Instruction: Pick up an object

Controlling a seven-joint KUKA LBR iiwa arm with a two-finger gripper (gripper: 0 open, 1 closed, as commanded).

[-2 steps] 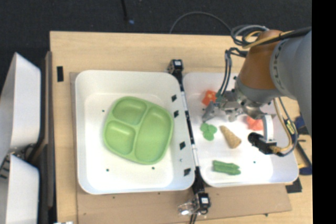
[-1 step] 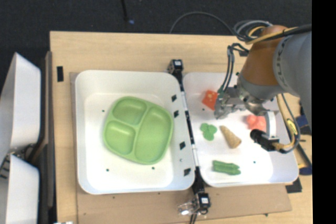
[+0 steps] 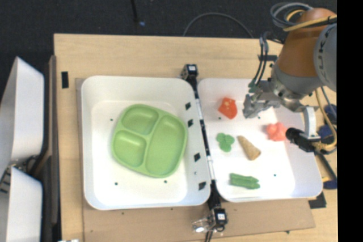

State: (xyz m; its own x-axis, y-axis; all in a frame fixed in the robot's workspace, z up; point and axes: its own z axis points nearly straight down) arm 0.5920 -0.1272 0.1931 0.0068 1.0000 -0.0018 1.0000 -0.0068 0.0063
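My gripper (image 3: 253, 108) hangs over the right bin (image 3: 295, 181), in its upper middle. A red toy (image 3: 228, 107) lies just to its left, apart from it. A pink toy (image 3: 277, 131) rests to its lower right. Below it are a tan cone (image 3: 249, 147) and a small green broccoli-like piece (image 3: 225, 141). A green pod (image 3: 244, 181) lies near the bin's front edge. I see nothing between the gripper's tips.
The left bin (image 3: 99, 190) holds a light green divided plate (image 3: 150, 140). A raised divider (image 3: 201, 139) with black clips separates the two bins. The grey and orange arm (image 3: 303, 59) reaches in from the upper right. White boxes (image 3: 22, 116) stand off the bench at the left.
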